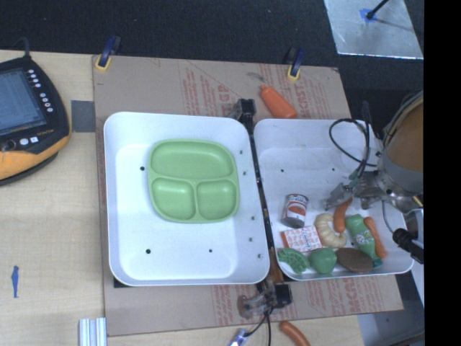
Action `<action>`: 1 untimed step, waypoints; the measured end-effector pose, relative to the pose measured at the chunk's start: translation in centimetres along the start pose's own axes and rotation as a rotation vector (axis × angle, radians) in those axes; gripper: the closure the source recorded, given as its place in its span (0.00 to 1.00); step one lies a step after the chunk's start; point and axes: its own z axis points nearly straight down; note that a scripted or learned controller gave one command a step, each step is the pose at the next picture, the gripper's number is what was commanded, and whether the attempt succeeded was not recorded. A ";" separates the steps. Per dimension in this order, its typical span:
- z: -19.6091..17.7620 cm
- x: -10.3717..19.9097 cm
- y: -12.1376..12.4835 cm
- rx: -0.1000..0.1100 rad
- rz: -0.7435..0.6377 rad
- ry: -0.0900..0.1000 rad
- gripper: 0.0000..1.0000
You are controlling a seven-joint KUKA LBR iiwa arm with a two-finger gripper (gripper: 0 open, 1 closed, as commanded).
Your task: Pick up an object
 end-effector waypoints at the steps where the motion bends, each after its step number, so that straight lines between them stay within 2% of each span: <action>1: 1.3 -1.3 -0.3 -0.001 -0.001 0.000 0.00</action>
